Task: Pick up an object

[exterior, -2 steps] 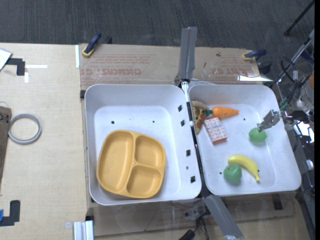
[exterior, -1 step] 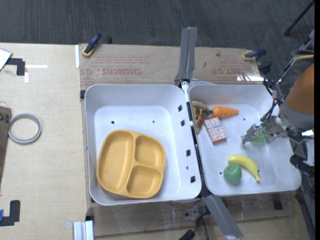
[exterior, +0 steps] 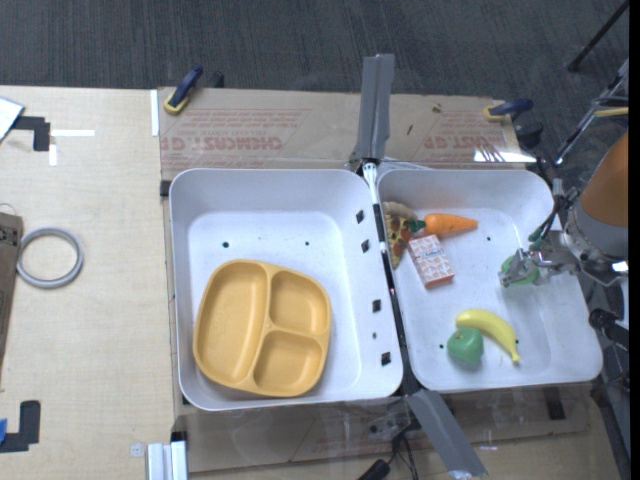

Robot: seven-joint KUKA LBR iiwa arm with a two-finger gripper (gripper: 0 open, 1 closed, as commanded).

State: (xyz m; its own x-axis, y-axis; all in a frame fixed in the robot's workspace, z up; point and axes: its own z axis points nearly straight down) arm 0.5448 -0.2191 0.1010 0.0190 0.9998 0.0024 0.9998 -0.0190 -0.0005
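**Arm Position: Gripper Low Over the Right Bin**

The arm enters from the right edge of the camera view; its grey body and orange band sit at the far right, above the right bin's (exterior: 545, 363) outer wall; the wrist reaches leftward and down into that bin. The gripper (exterior: 520, 271) is positioned near the bin's right side, roughly level with the bin's middle; its metallic end points toward the bin floor at a slant; whether it is spread or pressed together cannot be told at this resolution; no object is visible within its grasp.

Candidate objects lie in the right bin, all apart from the gripper; a banana (exterior: 490, 331) lies below and left of the gripper, with a green apple (exterior: 464, 348) touching its left end; a small red-and-white carton (exterior: 431, 261) lies near the bin's centre-left; a carrot (exterior: 450, 224) rests above the carton, toward the far wall; a flat pizza-slice toy (exterior: 397, 232) lies against the left wall, beside the divider.

The left bin (exterior: 270, 198) holds a yellow divided plate (exterior: 263, 326), placed toward the near wall; a roll of tape (exterior: 45, 257) lies on the bench at left.
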